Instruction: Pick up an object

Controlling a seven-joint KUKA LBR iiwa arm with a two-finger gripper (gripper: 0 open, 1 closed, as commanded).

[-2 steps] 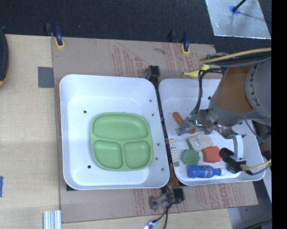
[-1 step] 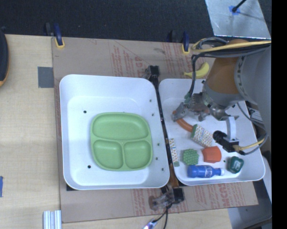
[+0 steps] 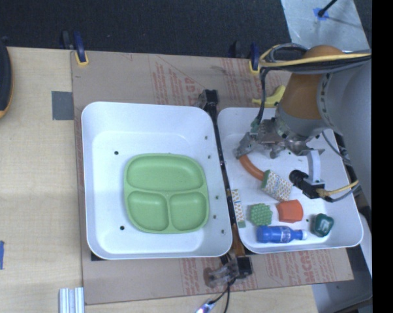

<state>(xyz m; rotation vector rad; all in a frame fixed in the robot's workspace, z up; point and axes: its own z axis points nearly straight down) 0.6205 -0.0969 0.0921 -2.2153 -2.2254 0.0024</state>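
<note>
The tool is seen low in the right bin, just above the orange sausage; its state cannot be told

A wooden bench bears cardboard under two white bins.

Robotics lab: wooden bench with cardboard sheet held by clamps along its far edge, two white bins side by side, cabled arm, black floor beyond.
</note>
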